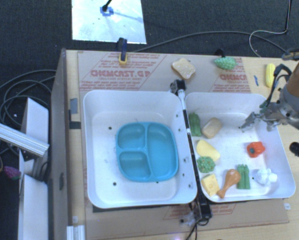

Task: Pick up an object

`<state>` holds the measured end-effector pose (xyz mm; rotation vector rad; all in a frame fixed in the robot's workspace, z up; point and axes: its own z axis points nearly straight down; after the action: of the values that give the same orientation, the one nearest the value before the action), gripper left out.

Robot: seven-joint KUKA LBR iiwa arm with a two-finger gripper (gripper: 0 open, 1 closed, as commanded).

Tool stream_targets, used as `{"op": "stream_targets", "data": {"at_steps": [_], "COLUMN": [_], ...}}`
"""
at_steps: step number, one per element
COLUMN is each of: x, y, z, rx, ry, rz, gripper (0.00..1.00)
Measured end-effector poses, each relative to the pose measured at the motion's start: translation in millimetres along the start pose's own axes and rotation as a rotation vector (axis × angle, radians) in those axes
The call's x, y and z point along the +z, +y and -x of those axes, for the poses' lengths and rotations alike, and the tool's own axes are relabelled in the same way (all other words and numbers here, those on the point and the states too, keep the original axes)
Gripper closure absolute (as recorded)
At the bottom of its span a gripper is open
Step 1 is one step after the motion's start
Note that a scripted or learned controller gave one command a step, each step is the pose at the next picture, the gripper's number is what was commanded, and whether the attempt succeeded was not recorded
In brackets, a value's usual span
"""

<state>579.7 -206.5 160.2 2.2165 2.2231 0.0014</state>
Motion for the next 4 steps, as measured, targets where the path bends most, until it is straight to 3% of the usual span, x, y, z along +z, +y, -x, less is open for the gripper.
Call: {"op": "stream_targets", "data": {"at_steps": [2,3,4], "x": [19,75,64], "y": [-28,-34,-33], "z": [0,0,0], "rx": [0.002,0.003,0.002], "ry": [0.001,0.001,0.0], "rz": [-0.002,-0.001,0.001], "gripper": [0.0,0.0,1.0]}}
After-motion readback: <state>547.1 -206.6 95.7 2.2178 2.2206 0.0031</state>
